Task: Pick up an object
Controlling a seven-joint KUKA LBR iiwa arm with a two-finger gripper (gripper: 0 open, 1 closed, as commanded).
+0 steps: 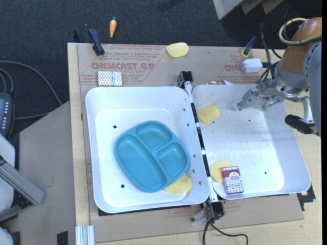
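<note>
Hung over the right bin's (286, 182) far right corner: claw (251, 99), nothing between its fingers, whether apart or together impossible to tell. Lay by that bin's left wall: yellow piece (208, 113). Rested at its near left corner: red box (232, 180). Filled the left bin (102, 152): blue tray (150, 155)

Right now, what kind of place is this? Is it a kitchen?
Probably not a kitchen, more likely a robot lab. A robot arm reaches over two white bins on a bench, with cables on the dark floor. The blue plate looks like a practice object.
</note>
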